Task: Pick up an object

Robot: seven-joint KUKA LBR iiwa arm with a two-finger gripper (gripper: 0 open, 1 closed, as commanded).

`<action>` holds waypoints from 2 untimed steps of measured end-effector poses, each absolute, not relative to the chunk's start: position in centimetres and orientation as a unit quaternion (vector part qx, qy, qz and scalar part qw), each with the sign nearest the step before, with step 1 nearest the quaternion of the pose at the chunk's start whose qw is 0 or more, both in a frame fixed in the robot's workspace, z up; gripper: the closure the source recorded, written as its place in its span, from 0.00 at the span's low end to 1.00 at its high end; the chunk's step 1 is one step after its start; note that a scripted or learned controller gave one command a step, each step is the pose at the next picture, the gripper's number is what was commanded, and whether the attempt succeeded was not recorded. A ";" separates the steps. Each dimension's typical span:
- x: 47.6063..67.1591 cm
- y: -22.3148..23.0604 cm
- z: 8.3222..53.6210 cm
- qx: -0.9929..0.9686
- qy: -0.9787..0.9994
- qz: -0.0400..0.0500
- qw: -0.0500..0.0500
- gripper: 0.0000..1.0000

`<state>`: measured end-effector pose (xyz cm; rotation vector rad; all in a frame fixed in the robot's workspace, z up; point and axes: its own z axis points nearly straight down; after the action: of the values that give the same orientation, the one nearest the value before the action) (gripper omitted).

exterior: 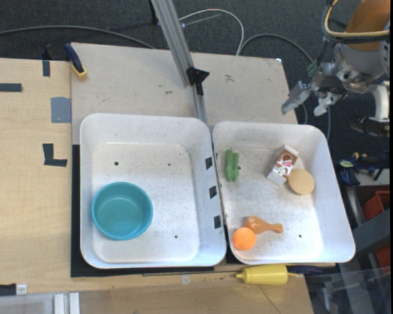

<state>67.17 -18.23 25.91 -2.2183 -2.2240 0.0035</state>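
Above the right bin [327, 195] — smooth white plastic — the gripper [308, 98] hangs, its fingers spread, holding nothing.

We see the arm [363, 18] cut off by the top-right edge; the claw [311, 97] is too blurred to read its fingers.

Evenly and brightly lit from overhead, with soft, short shadows under the teal bowl [122, 210] and along the inner walls of both white bins [203, 126]. Mild glare on the bins' rims and on the slanted metal pole [173, 28], whites close to washing out but speckles on the bin floors readable. Reasonably sharp at centre, slightly soft and grainy overall, with the gripper [310, 97] near the upper right edge a little blurred.
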 end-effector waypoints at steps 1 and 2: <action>67.2 -18.2 25.9 -0.706 -0.708 0.001 0.000 0.00; 66.4 -18.2 19.7 -0.706 -0.708 0.003 0.003 0.00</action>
<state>66.36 -18.22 19.70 -2.2153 -2.2200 0.0089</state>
